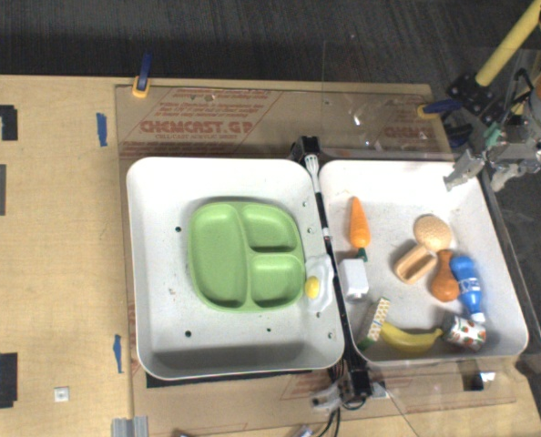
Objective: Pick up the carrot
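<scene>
Lying near-upright in view, carrot [359, 225] — long axis up-down, orange tip upward; pincer [475, 167] state unclear.

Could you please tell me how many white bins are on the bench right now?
2. The left bin holds a green divided plate; the right bin holds the carrot and other toy foods.
</scene>
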`<state>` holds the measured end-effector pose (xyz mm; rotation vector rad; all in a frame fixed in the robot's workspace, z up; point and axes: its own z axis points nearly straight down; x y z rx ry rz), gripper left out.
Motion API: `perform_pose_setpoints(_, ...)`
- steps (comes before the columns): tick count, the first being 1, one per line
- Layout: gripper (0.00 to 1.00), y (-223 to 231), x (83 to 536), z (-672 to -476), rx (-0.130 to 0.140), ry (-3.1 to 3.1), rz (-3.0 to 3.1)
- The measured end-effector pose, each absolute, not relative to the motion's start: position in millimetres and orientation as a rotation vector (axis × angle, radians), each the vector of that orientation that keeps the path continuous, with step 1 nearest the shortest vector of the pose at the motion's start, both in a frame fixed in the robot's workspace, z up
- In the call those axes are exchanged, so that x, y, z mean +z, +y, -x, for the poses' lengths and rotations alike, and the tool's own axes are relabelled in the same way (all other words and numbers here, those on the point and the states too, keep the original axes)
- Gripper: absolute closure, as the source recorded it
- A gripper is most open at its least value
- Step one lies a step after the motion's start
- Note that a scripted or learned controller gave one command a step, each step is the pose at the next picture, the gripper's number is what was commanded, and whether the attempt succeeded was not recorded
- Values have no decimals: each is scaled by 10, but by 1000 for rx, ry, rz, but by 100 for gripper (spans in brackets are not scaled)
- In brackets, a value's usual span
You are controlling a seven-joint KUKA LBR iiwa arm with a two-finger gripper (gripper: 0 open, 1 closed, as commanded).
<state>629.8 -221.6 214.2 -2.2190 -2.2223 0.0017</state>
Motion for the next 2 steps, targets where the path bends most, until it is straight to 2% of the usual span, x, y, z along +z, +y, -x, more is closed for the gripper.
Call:
perform_pose_setpoints(1,0,-2080,975,-5936,-35,-1982,2419)
perform_pose_setpoints(2,0,-1403,906,-5284,2,-1780,2580)
